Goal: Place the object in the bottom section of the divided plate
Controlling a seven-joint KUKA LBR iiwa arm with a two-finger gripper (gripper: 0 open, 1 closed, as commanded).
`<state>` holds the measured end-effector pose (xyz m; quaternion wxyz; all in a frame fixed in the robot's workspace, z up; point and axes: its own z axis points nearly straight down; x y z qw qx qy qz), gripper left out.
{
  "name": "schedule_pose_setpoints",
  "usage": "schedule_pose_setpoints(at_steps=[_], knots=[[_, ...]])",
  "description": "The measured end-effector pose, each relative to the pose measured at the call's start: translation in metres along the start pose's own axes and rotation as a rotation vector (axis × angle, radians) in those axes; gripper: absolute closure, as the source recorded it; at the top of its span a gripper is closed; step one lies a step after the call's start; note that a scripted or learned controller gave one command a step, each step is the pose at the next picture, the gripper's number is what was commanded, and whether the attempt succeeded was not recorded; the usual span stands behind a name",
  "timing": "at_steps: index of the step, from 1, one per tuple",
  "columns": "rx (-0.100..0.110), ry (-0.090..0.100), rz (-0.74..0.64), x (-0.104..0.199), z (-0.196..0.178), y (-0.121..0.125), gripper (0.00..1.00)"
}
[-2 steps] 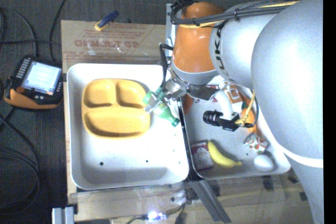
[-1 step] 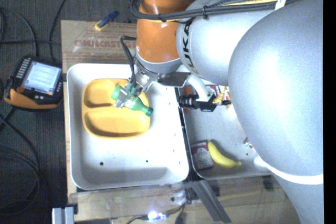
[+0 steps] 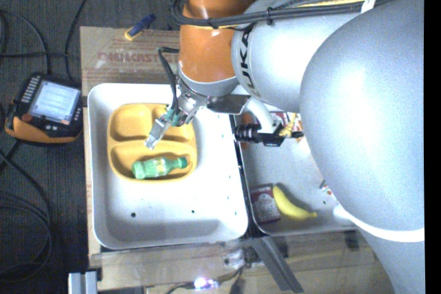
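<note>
Nearest the camera, just right of the yellow divided plastic plate (image 3: 120, 122): a yellow curved banana (image 3: 292, 204) and a small dark red packet (image 3: 264, 206), touching, in the right-hand shallow white bin (image 3: 303, 160). In the bottom section of that plate: a green plastic bottle (image 3: 159, 166), on its side, apart from the jaws. Around the plate: the left-hand shallow white bin (image 3: 158, 224). Just above the bottle, over the plate's divider: the jaws (image 3: 160, 131), tips close together, gripping nothing, on the grey arm with an orange band (image 3: 210, 38). Left of the plate, off the surface: an orange-edged handheld screen pendant (image 3: 47, 109). Beyond the plate: a blue and yellow small tool (image 3: 140, 26).
</note>
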<state>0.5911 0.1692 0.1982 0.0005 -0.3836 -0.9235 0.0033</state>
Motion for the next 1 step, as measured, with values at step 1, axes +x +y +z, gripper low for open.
schedule_pose_setpoints(at_steps=[1], knots=[[0.000, -0.001, 0.249, -0.0785, -0.0827, 0.0059, 0.00]])
